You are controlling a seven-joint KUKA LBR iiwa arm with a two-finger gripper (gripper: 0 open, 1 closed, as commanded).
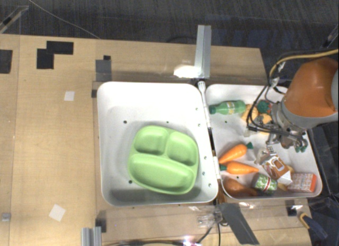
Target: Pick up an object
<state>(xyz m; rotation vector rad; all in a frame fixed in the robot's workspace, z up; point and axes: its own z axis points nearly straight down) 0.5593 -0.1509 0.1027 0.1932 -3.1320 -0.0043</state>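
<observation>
My gripper (276, 147) hangs low over the right bin (313, 157), under the grey wrist and orange band. Directly below it lies a small brown and white carton (279, 167). Left of the gripper two orange carrots (233, 153) (241, 168) lie side by side. A green can (266, 184) and a brown object (237, 187) rest by the bin's front wall. A red and white box (303, 181) sits in the front right corner. A green bottle (228, 107) lies at the back, with a yellow item (259, 115) partly hidden behind cables.
The left bin (114, 133) holds a light green divided tray (164, 159). A metal post (203, 49) stands behind the wall between the bins. Cables loop from the arm over the right bin's back corner.
</observation>
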